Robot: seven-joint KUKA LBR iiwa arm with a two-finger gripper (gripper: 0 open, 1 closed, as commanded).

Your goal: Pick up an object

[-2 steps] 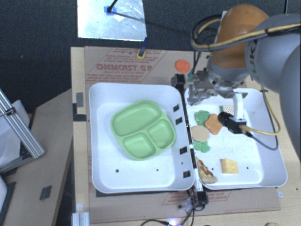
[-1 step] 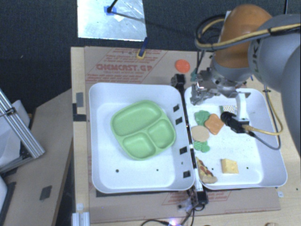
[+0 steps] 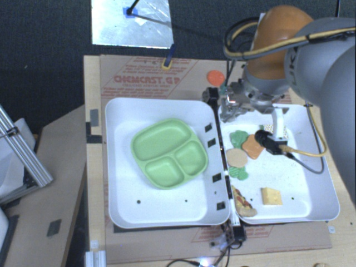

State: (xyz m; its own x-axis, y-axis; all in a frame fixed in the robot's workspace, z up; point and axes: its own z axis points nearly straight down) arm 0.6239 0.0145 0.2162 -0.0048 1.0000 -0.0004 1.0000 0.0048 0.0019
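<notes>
I am the gripper (image 3: 227,113), hanging over the right bin (image 3: 317,202) at its 11 o'clock corner, just beside the divider between the 2 bins. Whether I am released or clenched I cannot tell from this angle. The things to pick lie toward my 6 o'clock, all in the right bin. Nearest is a green leaf (image 3: 239,137), with an orange slice (image 3: 253,147) touching it at its 4 o'clock. A tan disc (image 3: 237,158) sits at the leaf's 6 o'clock, and a ruffled green piece (image 3: 240,173) touches the disc at its 6 o'clock. A yellow block (image 3: 271,196) lies apart near the bin's 6 o'clock edge. A brown piece (image 3: 243,204) rests against the divider at the bin's 7 o'clock. The left bin (image 3: 119,149) holds a green plate (image 3: 167,152) with 3 compartments. An orange disc (image 3: 216,78) lies outside both bins, at my 11 o'clock.
</notes>
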